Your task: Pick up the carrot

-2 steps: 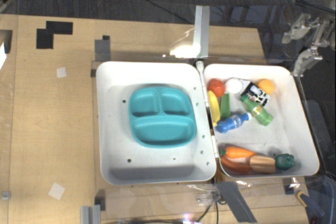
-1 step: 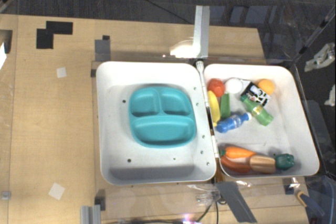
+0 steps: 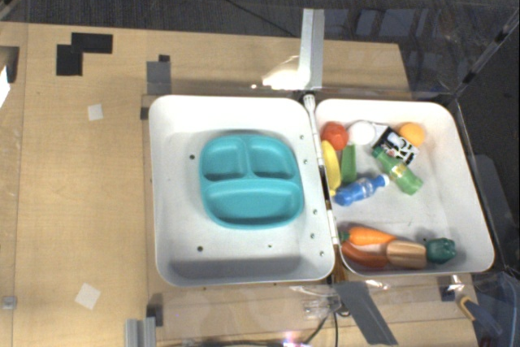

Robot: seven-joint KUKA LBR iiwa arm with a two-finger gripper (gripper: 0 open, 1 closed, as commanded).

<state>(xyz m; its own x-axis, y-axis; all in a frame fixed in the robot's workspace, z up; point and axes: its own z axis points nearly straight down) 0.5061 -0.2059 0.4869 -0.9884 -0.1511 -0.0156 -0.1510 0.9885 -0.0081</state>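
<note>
The tabletop (image 3: pixel 73 199) is pale wood, with two white bins set side by side so that one can feed the other. The left bin (image 3: pixel 175 256) carries a teal tray (image 3: pixel 248 179) with three compartments, lying flat near its middle; it looks placed there as a target for sorted items, and nothing lies in it.

The right bin (image 3: pixel 455 199) holds all the loose things, crowded toward its left wall. In the upper cluster a red piece (image 3: pixel 333 133) sits at the top, with a yellow piece (image 3: pixel 331 162) and a green piece (image 3: pixel 348 162) lying side by side just below it. A white round thing (image 3: pixel 361 132) is beside the red one. A blue bottle (image 3: pixel 358 190) lies tilted below the green piece. Further right, a green bottle (image 3: pixel 398 162) with a black-and-white label lies on its side, and an orange ball (image 3: pixel 412 132) rests at its upper end.

The carrot (image 3: pixel 370 237) lies along the bin's near edge, close to the left corner, its orange body pointing right. It touches a brown piece (image 3: pixel 405 254) and what may be a dark red piece under it, though the view is too soft there to be sure. A dark green piece (image 3: pixel 440 249) ends that row.

The state of the tool cannot be told from this view. The grasp has not begun, and the crowding near the wall will likely make it awkward.
</note>
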